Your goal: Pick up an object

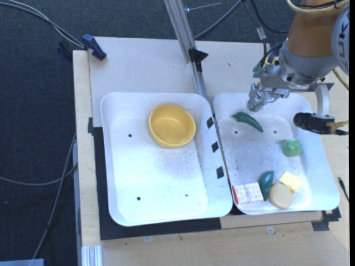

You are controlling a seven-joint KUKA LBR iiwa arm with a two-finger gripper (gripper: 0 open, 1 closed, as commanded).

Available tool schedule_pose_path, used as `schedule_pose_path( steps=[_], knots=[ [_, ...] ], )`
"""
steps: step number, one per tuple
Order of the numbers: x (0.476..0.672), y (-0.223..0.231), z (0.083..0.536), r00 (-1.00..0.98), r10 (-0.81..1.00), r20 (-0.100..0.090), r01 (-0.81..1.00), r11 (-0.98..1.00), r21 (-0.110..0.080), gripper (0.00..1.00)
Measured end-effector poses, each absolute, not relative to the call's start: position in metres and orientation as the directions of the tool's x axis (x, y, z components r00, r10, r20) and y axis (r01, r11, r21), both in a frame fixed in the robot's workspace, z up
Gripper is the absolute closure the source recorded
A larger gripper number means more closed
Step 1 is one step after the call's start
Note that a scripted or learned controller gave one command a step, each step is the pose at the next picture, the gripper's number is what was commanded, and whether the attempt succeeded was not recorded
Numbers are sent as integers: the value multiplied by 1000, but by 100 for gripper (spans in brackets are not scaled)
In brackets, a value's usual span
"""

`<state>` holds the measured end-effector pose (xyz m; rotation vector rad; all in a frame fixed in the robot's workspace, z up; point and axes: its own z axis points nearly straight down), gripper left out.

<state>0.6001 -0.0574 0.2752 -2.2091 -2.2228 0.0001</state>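
My gripper [256,105] hangs over the far edge of the right bin [310,204], just above and right of a dark green pepper [249,121] that lies on the bin floor. Nothing shows between its fingers. A small green ball [292,147] rests near the bin's right side. At the near end sit a teal oval piece [266,179], a yellow wedge [289,180], a tan round piece [280,196] and a small red and white packet [247,193]. A yellow bowl [172,125] stands in the left bin [127,204].
A metal pole [183,26] slants up from between the bins. A blue clamp [93,46] sits at the bench's far left corner. Black clips [215,147] mark the ridge between the bins.
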Motion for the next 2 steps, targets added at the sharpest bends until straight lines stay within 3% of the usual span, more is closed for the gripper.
schedule_pose_path(
  steps=[2],
  knots=[
    [581, 50, 277, -6, 1000, 5, 1000, 6, -14, 100]
  ],
)
